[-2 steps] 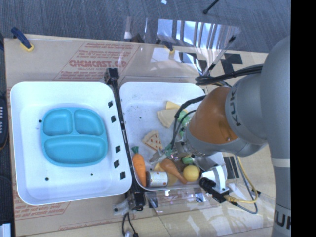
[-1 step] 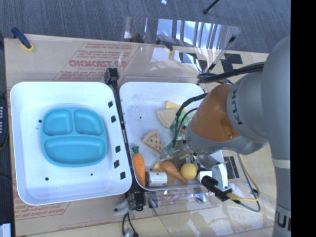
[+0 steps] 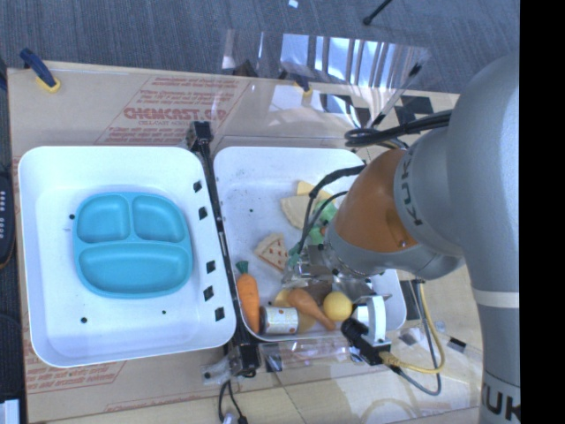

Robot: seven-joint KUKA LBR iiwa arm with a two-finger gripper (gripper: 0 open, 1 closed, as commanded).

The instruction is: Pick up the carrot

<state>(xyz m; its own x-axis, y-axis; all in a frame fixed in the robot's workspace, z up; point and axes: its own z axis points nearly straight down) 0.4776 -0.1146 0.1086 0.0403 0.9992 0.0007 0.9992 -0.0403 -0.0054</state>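
An orange carrot [image 3: 248, 301] with a small green top lies along the left wall of the right bin [image 3: 237, 184], near its front corner. A second orange, carrot-like piece [image 3: 306, 305] lies just to the right, between a small can [image 3: 281, 321] and a yellow lemon [image 3: 336, 306]. My gripper [image 3: 303, 270] hangs low over the bin's front middle, just above that second orange piece and to the right of the wall-side carrot. The orange wrist band [image 3: 375, 215] hides most of it. Nothing shows in its grasp.
A triangular cracker [image 3: 271, 252] and a pale yellow wedge [image 3: 295, 208] lie further back in the right bin. The left bin [image 3: 44, 263] holds a blue divided plate [image 3: 132, 241]. Black clips run along the wall between the bins.
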